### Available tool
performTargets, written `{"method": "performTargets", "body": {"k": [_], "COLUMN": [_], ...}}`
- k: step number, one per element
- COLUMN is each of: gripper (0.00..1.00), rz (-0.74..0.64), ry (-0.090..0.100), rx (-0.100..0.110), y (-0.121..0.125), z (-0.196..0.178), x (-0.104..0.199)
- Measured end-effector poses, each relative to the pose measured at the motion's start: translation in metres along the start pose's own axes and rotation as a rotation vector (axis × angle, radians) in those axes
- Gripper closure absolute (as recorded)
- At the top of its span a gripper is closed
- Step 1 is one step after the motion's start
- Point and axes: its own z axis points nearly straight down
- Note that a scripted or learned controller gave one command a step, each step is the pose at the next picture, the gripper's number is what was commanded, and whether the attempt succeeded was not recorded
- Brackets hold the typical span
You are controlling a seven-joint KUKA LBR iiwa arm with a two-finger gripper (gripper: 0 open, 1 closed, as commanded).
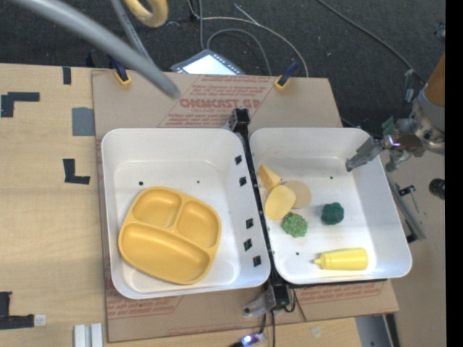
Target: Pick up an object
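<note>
The right bin (376, 194) holds several small items. There is a yellow wedge (268, 176), a pale yellow oval piece (278, 204) lying over a tan disc (299, 193), a green broccoli piece (294, 225), a dark green ball (332, 213) and a yellow bottle (343, 259) on its side. My gripper (372, 162) hangs over the bin's upper right corner, above and to the right of the dark green ball. It is open, with its fingers spread and nothing between them.
In the left bin (116, 157) lies a yellow divided plate (169, 233). A black divider (249, 194) separates the two bins. Both bins rest on cardboard (217, 103) held by clamps at the back. A grey hose (87, 27) crosses the upper left.
</note>
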Motion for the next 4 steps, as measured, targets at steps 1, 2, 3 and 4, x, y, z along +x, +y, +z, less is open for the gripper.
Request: {"method": "performTargets", "body": {"k": [1,2,3,4], "gripper": [0.00,0.00,0.00,0.00], "rz": [-0.004,-0.004,-0.005,-0.005], "ry": [-0.003,-0.003,-0.003,-0.003], "rx": [-0.013,-0.008,-0.009,-0.010], "y": [0.002,0.007,0.013,0.013], "z": [-0.008,0.054,0.106,0.160], "x": [0.001,-0.004,0.005,0.006]}}
